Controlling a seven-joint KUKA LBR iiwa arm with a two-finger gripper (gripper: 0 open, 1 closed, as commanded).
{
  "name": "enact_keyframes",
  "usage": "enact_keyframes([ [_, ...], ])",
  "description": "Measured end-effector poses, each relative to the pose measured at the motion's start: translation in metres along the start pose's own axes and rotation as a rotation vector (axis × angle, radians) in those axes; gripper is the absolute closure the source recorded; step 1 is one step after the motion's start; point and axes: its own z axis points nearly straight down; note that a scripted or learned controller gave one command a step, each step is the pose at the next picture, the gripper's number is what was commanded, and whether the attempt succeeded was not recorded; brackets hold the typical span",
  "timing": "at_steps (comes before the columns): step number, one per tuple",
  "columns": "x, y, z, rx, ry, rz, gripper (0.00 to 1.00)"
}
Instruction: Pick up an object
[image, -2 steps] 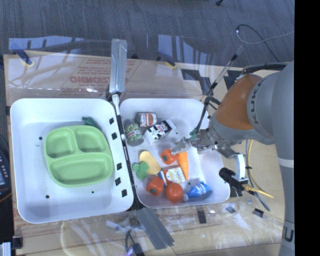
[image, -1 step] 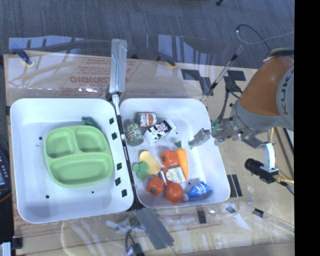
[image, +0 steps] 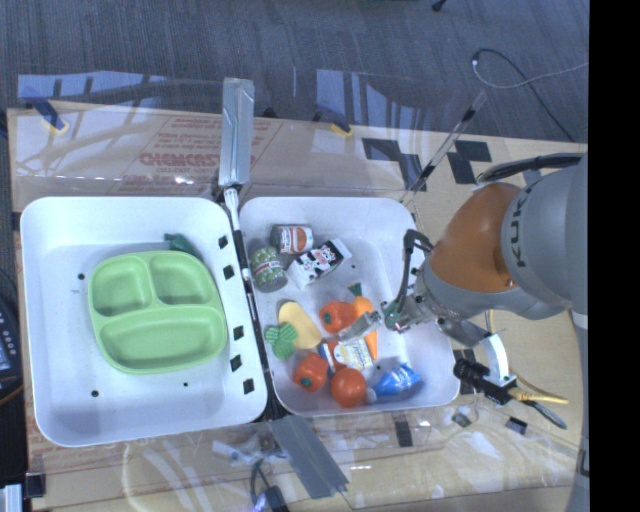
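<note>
Arm reaches in from frame right; hand (image: 385, 318) low in right bin (image: 330, 215), w/ its tip by the orange pepper (image: 338, 316), prob. lining up a grab. Can't tell its state. Toys cluster lower centre; green tray (image: 157, 310) sits in left bin (image: 50, 400).

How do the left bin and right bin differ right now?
The left bin holds one green divided tray; the right bin holds a heap of small toy foods and cans. The gripper sits over the right bin, away from the left bin. Both are shallow and white.
</note>
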Motion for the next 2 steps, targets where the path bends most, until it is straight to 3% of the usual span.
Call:
enact_keyframes([
  [1, 0.0, 0.002, -0.01, -0.002, 0.0, -0.005, 1.0],
  [2, 0.062, 0.079, -0.115, 0.002, 0.001, 0.021, 1.0],
])
